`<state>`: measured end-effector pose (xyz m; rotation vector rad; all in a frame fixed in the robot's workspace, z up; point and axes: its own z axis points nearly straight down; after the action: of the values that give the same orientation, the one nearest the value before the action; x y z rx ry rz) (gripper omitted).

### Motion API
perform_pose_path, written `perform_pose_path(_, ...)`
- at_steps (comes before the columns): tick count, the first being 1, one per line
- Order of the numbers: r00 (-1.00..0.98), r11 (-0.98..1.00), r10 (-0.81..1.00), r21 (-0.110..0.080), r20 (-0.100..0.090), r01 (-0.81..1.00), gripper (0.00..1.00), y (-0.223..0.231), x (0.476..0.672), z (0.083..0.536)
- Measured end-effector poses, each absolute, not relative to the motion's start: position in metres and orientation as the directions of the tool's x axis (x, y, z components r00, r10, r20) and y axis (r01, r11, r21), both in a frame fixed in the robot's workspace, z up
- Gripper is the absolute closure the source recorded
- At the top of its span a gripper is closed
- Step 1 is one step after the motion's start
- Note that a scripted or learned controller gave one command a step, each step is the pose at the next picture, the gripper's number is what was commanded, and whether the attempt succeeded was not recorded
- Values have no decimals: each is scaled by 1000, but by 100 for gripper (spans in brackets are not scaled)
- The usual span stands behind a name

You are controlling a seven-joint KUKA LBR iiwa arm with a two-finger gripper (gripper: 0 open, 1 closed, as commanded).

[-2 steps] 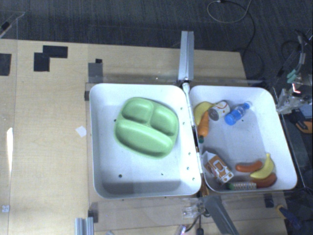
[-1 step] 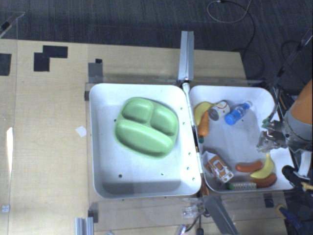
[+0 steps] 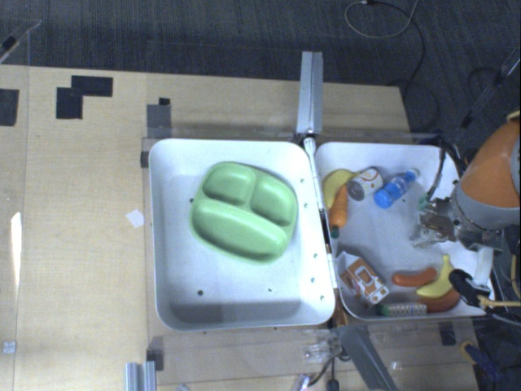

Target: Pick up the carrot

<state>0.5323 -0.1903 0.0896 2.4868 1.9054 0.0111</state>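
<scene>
Reaching from the right bin's [image 3: 391, 149] right side, your metal two-finger gripper [image 3: 430, 228], state indiscernible, sits well apart from the small orange carrot [image 3: 339, 208] against the left wall, so cross leftward, clearing the blue plastic bottle [image 3: 396, 188].

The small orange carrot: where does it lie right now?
The small orange carrot lies in the right white bin, against its left wall, just below the yellow banana and left of the small can.
</scene>
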Motion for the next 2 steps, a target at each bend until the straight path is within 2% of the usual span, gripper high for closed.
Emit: perform_pose_path(2, 255, -255, 967, 19, 1, 967, 100, -189, 536, 111)
